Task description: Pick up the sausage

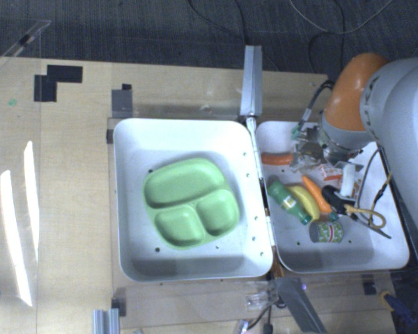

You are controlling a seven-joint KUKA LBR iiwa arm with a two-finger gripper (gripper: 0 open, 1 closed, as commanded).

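Observation:
The sausage [274, 158] is a reddish-orange stick lying flat near the back left of the right bin [362, 256]. Its right end runs under the gripper [308, 153], which hangs low over the back of that bin, right at that end of the sausage. The grey arm with its orange band [355, 89] comes in from the right and hides what lies under the wrist.
A green bottle [288, 199], a banana [306, 200], a carrot [315, 192] and a small can [326, 232] lie close together in the middle of the right bin. The left bin [132, 256] holds a green divided plate [189, 200]. A metal divider post [251, 82] stands between the bins at the back.

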